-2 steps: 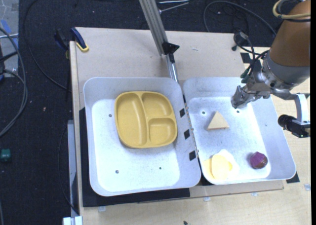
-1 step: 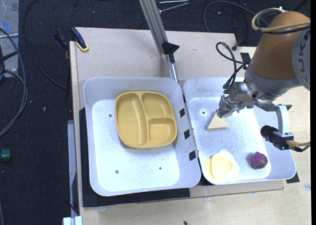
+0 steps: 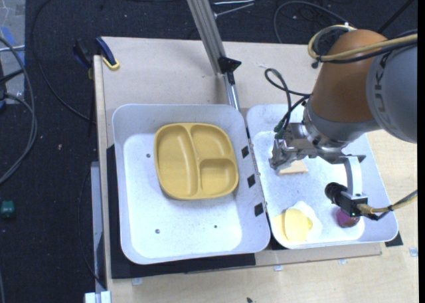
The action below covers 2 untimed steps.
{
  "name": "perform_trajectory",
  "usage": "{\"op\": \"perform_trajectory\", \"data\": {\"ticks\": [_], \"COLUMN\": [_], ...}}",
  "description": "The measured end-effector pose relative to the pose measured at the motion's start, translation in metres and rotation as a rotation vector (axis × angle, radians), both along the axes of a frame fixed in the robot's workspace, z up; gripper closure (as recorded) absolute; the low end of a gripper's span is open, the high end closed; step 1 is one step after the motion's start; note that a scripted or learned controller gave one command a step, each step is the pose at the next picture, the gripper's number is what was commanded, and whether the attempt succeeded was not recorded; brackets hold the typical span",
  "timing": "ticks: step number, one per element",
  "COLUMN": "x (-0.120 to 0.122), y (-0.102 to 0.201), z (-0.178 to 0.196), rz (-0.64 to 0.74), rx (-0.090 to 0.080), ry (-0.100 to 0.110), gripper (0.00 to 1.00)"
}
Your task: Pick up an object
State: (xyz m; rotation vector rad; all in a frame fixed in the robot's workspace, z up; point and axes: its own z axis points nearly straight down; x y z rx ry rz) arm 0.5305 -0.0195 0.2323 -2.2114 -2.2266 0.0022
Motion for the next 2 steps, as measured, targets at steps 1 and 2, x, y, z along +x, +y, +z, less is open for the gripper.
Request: {"op": "perform_trajectory", "data": {"ticks": [1,2], "x": [-0.013,-0.032], "y": [0.05,0.099], "z": [-0.011,0.004], "rz": [0.001,0.001], "rx": [0.0,0.0], "ry": [0.0,-0.004], "gripper": [1.0,1.0]}}
